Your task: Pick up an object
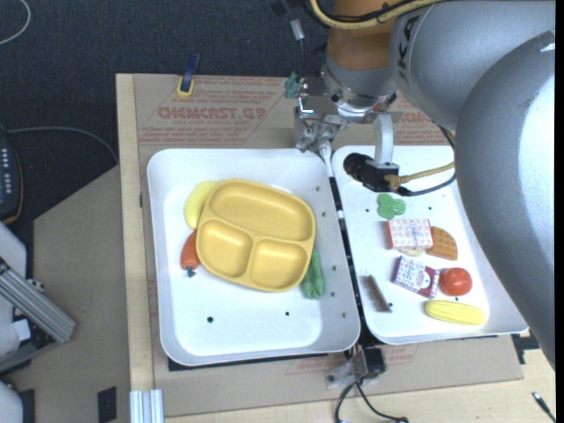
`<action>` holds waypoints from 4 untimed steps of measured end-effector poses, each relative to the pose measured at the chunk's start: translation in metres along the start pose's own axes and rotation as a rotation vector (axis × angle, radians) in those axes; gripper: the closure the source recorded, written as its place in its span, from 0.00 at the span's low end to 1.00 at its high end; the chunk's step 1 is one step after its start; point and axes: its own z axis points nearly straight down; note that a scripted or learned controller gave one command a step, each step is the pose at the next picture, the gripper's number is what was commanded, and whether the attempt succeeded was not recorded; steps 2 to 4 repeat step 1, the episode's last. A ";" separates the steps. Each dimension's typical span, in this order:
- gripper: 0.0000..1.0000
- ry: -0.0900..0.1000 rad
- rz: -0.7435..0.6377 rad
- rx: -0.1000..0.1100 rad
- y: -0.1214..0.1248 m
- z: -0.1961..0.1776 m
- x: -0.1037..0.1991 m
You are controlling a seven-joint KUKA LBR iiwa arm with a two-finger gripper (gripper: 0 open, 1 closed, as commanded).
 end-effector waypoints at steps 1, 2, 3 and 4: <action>1.00 -0.001 0.002 0.005 -0.004 0.002 -0.001; 1.00 -0.001 0.002 0.005 -0.004 0.002 -0.001; 1.00 -0.001 0.002 0.005 -0.004 0.002 -0.001; 1.00 -0.001 0.002 0.005 -0.004 0.002 -0.001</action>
